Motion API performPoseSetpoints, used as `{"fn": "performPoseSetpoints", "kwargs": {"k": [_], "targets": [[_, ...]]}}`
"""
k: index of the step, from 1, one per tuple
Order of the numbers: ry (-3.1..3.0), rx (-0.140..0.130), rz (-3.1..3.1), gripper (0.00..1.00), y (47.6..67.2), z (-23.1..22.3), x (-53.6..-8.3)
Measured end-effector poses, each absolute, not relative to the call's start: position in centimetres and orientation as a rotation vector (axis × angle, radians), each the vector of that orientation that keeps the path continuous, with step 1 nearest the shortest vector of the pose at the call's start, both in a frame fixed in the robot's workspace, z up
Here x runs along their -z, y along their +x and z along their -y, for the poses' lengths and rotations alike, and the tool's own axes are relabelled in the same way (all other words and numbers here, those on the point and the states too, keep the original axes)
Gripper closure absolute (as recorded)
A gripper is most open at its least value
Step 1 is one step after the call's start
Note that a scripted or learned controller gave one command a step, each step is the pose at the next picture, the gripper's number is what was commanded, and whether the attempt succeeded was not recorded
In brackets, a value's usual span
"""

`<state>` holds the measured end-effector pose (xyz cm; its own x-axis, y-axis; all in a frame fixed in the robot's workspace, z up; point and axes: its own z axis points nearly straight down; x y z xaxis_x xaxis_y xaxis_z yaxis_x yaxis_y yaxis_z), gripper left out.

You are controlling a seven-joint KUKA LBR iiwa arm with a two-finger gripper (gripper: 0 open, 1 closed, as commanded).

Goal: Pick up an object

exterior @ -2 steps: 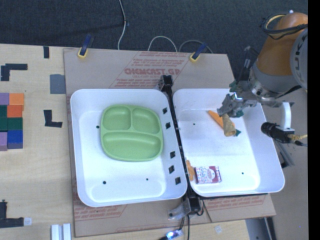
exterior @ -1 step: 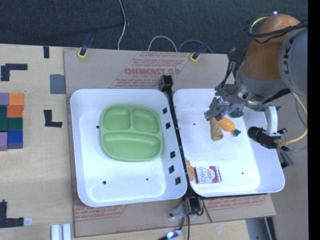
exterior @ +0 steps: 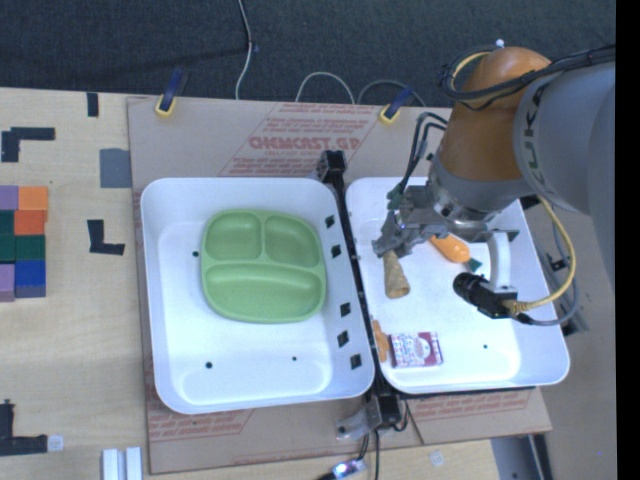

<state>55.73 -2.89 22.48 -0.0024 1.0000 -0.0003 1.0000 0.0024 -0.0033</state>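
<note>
The tan, cork-like tapered object (exterior: 396, 276) lay in the right-hand shallow white bin (exterior: 540, 363), near its left wall. Its long axis ran roughly up and down in the camera view, leaning slightly, with the narrower end toward the top and the broader end toward the bottom. The two-finger gripper (exterior: 398, 236) of the grey arm with the orange band (exterior: 492, 118) stood directly over that upper end. Whether the jaws were open, closed or touching the object could not be told from the view, since the dark metal parts overlapped.

Just right of the gripper lay a small orange carrot-shaped piece (exterior: 451, 248), slanting down to the right. Below the tan object, near the bin's front edge, sat a flat pink-and-white printed packet (exterior: 415, 349), with a thin orange-tipped stick (exterior: 379, 340) against the left wall beside it. A black cylindrical fitting (exterior: 482, 295) on a yellow cable hung over the bin's right half.

The left-hand white bin (exterior: 170, 368) carried a light green divided plastic plate (exterior: 264, 266). Both bins rested on a cardboard sheet (exterior: 290, 140) on the bench (exterior: 60, 368).
</note>
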Motion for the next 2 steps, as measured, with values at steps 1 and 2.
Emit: {"fn": "performPoseSetpoints", "kwargs": {"k": [1,2], "targets": [[-2.215,-0.002,2.225,1.00,54.7,-2.5,-23.2],[-2.216,-0.004,2.224,1.00,53.4,-7.2,-22.0]]}}
